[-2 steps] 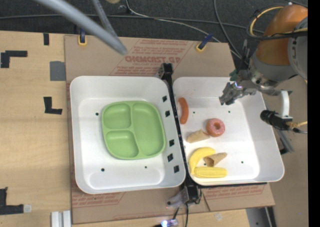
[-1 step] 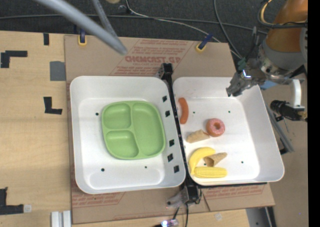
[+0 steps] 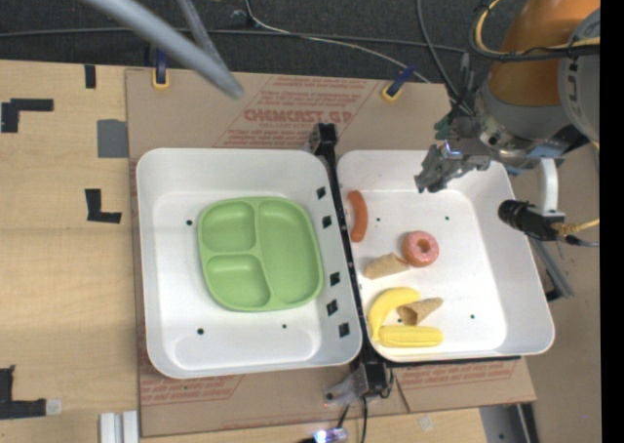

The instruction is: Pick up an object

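Observation:
The right bin (image 3: 487, 334) holds a red sausage (image 3: 357, 214), a pink doughnut (image 3: 421, 249), a tan cone piece (image 3: 385, 264), a yellow banana (image 3: 388, 305), a second small cone (image 3: 419, 311) and a yellow corn cob (image 3: 409, 337). My gripper (image 3: 435, 176) hangs over the bin's far right part, above and to the right of the doughnut, apart from every object. Nothing sits between its dark fingers.
The left bin (image 3: 166, 334) carries a green divided plate (image 3: 260, 253). A black clip strip (image 3: 333, 236) runs between the bins. Cables loop behind the arm at the upper right. A black fitting (image 3: 526, 218) sticks out by the right bin's rim.

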{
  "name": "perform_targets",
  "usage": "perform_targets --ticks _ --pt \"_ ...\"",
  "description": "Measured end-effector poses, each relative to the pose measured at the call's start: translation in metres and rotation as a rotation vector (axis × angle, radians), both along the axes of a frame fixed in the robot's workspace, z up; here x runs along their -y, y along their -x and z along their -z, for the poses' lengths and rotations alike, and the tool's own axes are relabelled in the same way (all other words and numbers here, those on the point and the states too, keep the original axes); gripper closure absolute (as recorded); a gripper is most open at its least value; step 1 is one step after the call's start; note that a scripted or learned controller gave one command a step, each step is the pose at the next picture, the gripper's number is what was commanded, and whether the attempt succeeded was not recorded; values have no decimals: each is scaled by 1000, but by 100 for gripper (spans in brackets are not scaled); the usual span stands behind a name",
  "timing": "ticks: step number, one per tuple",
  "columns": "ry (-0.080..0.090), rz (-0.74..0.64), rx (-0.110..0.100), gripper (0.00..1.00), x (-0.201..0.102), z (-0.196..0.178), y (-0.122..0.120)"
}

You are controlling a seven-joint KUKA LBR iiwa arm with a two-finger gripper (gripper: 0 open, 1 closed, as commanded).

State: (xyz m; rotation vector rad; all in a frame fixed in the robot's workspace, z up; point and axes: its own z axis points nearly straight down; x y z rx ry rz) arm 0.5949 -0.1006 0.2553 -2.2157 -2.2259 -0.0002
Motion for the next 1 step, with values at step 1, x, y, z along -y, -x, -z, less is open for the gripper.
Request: perform_targets --ticks 1 --pt "0 -1 -2 100 -57 15 9"
